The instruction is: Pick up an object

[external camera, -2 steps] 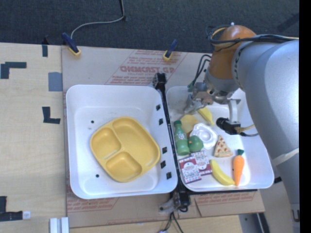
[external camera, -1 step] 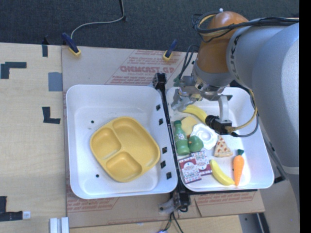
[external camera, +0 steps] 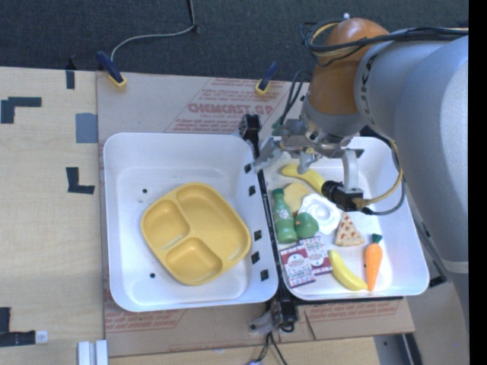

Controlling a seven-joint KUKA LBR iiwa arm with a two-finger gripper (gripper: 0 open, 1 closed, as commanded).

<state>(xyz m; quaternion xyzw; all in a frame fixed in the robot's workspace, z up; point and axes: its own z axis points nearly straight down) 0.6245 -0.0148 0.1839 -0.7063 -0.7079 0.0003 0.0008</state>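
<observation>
My gripper [external camera: 303,155] hangs over the far end of the right bin [external camera: 405,274], just above a yellow banana [external camera: 306,178]. The arm's orange band and grey body cover the bin's far right part. Closer to the front lie a green bottle [external camera: 283,214], a white fried egg [external camera: 322,209], a green pepper [external camera: 307,225], a pizza slice [external camera: 348,233], a carrot [external camera: 373,261], a second banana [external camera: 346,273] and a red-and-white packet [external camera: 298,265]. None of them is lifted.
The left bin [external camera: 122,158] holds a yellow divided plate [external camera: 195,231]. Black clips sit along the wall shared by the two bins [external camera: 259,204]. Cables loop from the wrist over the right bin. Both bins rest on brown cardboard [external camera: 183,105].
</observation>
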